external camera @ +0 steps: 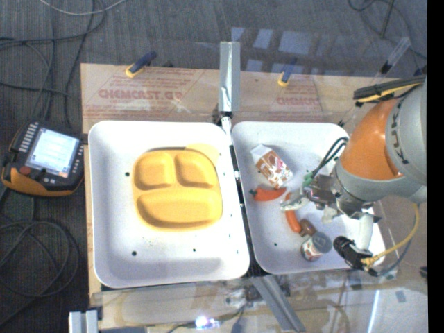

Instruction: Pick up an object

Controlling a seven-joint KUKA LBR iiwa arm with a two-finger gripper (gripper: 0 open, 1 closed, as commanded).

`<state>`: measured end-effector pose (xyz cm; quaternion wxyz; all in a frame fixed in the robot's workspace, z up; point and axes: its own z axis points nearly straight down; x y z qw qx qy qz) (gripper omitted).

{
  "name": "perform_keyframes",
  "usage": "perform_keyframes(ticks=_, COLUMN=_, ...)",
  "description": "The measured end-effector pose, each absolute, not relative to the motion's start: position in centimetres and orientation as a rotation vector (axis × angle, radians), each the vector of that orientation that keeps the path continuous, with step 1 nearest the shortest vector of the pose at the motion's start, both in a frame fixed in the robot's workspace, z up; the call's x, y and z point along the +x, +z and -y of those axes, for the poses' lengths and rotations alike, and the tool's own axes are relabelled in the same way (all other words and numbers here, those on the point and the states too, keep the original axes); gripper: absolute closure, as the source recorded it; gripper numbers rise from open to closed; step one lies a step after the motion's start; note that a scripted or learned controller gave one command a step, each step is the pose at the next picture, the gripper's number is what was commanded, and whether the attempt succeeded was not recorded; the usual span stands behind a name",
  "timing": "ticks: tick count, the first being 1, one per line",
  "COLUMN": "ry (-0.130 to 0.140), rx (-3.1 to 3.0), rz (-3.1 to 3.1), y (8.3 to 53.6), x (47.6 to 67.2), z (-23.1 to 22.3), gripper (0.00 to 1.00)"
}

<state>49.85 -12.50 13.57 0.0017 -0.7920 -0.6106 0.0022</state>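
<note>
The gripper point(310, 198) hangs low over the right bin point(326, 134), though whether its jaws are spread or closed I cannot tell. An orange carrot-like piece point(268, 194) lies just left of it, a small printed carton point(272, 167) up and to the left. An orange sausage-like piece point(293, 220) and a small can point(314, 246) sit just below. The yellow divided tray point(178, 188) rests in the left bin point(111, 255), well apart.

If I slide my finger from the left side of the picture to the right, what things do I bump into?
Orange handheld screen → yellow divided tray → small printed carton → little can → the robot's orange band.
</note>
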Motion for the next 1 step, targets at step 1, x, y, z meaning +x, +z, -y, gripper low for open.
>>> perform_keyframes(ticks=1, ry=-0.005, rx=-2.485, rz=1.932, y=8.93, x=51.38, z=12.70, gripper=0.00)
